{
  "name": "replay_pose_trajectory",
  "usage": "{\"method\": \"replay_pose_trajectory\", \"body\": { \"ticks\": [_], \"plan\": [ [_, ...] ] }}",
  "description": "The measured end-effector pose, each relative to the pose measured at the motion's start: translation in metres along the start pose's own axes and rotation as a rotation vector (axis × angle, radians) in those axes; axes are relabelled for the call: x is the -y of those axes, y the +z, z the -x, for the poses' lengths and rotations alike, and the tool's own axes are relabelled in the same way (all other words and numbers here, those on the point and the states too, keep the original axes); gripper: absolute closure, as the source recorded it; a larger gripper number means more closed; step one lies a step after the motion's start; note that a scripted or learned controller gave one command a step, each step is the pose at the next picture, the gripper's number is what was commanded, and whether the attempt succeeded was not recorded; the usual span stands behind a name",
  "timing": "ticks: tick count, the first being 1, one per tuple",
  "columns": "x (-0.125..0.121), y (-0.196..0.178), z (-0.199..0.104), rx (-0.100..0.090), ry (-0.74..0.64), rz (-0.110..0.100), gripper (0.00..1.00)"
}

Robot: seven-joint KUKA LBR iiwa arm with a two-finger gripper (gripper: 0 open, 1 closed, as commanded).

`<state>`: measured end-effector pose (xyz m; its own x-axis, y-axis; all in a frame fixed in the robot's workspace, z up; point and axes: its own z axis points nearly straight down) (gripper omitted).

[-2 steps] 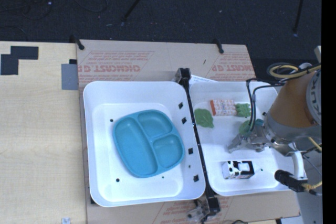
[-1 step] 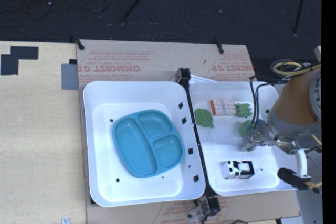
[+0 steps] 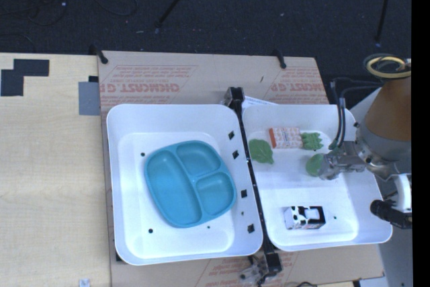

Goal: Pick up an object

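Note:
The right bin [image 3: 366, 228] holds several small items. A green leafy piece [image 3: 261, 151] lies near its left wall. A red and white packet [image 3: 285, 137] and a small green toy [image 3: 311, 140] sit toward the back. At the front lies a black and white toy car [image 3: 304, 217]. A round green object [image 3: 314, 165] lies at mid right, and my gripper [image 3: 330, 168] is low in the bin right against its right side. Whether anything is held is hidden by the gripper body.
The left bin [image 3: 124, 212] holds a blue divided plate [image 3: 189, 181]. A black divider [image 3: 245, 178] runs between the bins. Both bins rest on cardboard [image 3: 168, 80], on a wooden bench. The arm's grey and orange body [image 3: 393, 114] overhangs the right bin's right edge.

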<state>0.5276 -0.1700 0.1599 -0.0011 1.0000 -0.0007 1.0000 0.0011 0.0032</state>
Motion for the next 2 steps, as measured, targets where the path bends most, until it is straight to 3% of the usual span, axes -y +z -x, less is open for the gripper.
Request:
{"method": "replay_pose_trajectory", "body": {
  "ticks": [1,2],
  "plan": [
    [-0.001,-0.053,0.001,0.000,-0.001,0.000,1.00],
    [-0.007,-0.045,-0.054,-0.003,-0.003,-0.006,1.00]
  ]
}}
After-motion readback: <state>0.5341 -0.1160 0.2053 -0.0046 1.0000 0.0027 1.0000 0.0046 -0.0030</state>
